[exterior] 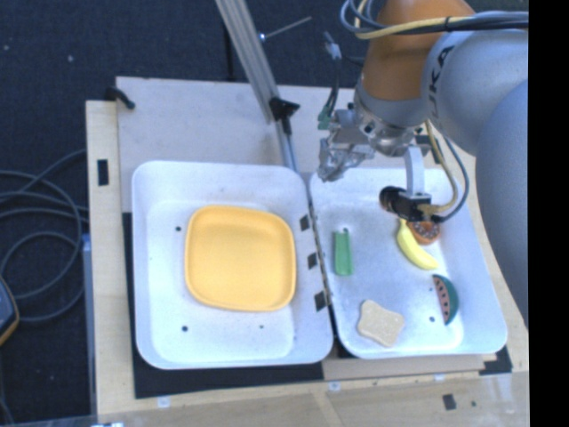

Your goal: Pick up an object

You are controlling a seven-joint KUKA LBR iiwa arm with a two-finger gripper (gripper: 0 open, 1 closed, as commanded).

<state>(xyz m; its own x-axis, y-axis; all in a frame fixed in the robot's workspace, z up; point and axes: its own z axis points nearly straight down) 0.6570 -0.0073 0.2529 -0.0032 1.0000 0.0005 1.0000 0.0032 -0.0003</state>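
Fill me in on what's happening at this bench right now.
A grey robot arm with an orange band reaches in over the far end of the right bin, its gripper poised near the bin's far left corner with nothing seen between its fingers. In that bin lie a green stick, a banana, a slice of toast, a watermelon wedge and a small dark item next to the banana. The left bin holds a yellow plate.

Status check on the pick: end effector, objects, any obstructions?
End effector at right bin's back left corner, nothing visibly held. Green stick, yellow banana, toast slice, watermelon wedge lie loose. Nothing blocks them.
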